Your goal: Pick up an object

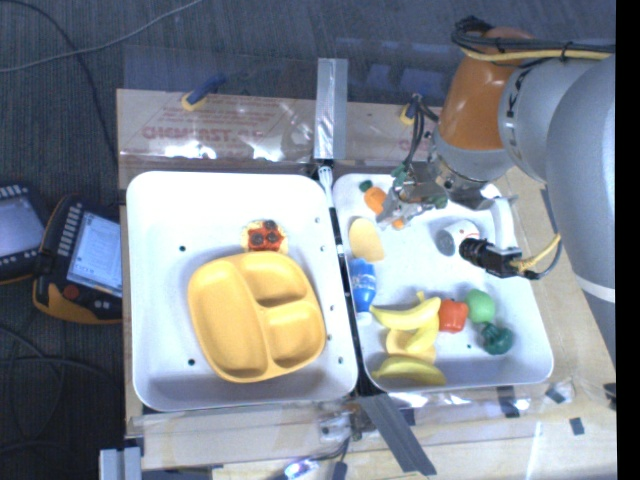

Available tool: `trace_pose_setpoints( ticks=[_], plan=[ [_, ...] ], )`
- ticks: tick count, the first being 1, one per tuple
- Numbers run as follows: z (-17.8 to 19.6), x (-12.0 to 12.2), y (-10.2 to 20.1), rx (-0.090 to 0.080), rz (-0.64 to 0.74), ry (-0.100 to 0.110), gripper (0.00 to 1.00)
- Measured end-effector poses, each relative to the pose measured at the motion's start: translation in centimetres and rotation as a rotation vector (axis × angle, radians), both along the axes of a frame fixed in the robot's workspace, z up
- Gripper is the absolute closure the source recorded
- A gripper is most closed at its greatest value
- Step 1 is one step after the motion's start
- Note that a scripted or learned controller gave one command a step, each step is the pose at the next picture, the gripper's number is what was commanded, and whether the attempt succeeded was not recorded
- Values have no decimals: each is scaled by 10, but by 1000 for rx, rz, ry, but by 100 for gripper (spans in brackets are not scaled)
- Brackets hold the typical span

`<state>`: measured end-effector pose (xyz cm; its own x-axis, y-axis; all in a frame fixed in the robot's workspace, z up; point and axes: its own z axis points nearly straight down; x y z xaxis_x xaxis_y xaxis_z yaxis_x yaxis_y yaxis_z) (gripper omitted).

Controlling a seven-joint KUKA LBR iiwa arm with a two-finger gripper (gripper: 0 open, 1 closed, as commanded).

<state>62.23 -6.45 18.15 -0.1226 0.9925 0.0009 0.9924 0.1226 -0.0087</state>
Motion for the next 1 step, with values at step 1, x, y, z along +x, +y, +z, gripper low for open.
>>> trace_pose_setpoints(
  ticks=[1],
  plan=[
    [2, -34, 28, 1, 340, -7, 100]
  ],
)
